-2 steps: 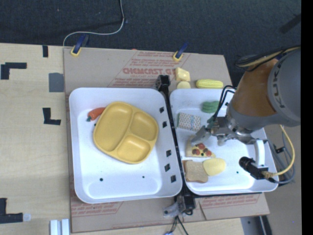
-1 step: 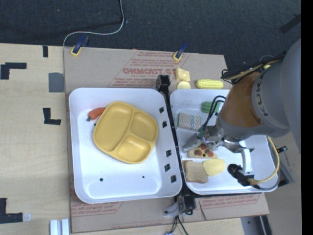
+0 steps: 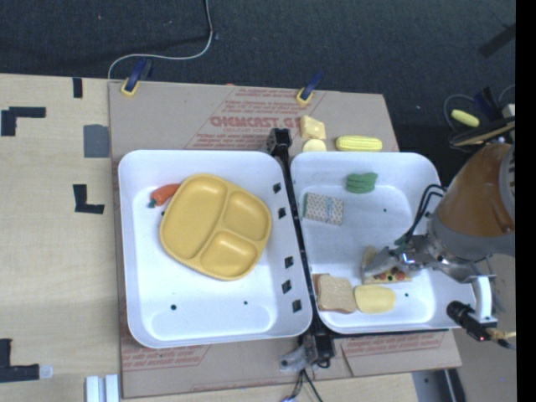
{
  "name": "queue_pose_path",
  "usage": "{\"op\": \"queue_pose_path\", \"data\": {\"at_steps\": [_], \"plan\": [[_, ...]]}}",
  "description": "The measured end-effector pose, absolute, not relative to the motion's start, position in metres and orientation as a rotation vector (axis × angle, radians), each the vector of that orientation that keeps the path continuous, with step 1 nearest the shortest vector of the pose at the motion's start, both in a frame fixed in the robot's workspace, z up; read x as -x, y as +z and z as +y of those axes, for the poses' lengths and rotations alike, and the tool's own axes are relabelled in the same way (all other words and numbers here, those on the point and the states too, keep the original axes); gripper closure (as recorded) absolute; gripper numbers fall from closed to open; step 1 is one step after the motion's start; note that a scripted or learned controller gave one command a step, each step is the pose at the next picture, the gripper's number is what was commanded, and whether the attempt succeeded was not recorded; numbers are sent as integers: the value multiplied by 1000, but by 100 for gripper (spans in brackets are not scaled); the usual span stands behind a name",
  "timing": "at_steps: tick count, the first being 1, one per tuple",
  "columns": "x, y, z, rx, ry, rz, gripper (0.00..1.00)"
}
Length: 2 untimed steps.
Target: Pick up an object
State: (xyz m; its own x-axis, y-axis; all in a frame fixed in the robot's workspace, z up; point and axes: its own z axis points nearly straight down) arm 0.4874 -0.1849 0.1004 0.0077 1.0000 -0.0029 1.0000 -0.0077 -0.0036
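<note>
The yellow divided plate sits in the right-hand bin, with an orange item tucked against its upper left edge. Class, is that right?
Not quite. The camera view shows the yellow divided plate in the left bin, not the right one. The orange item at its upper left edge is correct.

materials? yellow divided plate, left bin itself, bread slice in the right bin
Yellow divided plate: looks like moulded plastic, matte, uniform colour, soft rounded compartment ridges. Left bin: probably plastic or coated tray, smooth white, slightly glossy. Bread slice: likely foam or soft plastic toy food, dull tan face with darker crust; hard to tell.
</note>
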Motion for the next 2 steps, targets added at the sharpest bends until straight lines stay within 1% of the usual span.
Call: {"op": "queue_pose_path", "data": {"at_steps": [1,2], "plan": [[-526,85,-146,2219,1,-2227,0],[-485,154,-223,2232,2,-2218,0]]}}
